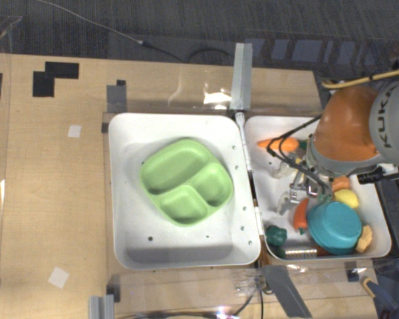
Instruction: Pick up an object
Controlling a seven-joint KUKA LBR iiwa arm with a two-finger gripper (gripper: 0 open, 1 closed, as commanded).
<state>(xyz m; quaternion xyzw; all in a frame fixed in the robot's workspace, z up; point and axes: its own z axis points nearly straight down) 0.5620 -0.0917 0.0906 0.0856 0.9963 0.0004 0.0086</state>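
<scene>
Hovering low inside the right bin [384,239], the gripper [299,195] hangs above a cluster of small toys; how far it is opened cannot be told, and nothing is seen in its grasp. An orange carrot-like piece [284,144] lies near the bin's far-left corner, a teal bowl [334,226] and yellow piece [346,198] crowd the near-right corner, and a dark green piece [276,235] sits at the near-left corner. A clean pick likely means descending squarely on one isolated toy, clear of the bowl's rim and the dividing wall. The left bin [123,198], carrying a green divided plate [186,180], offers roomier margins.
</scene>
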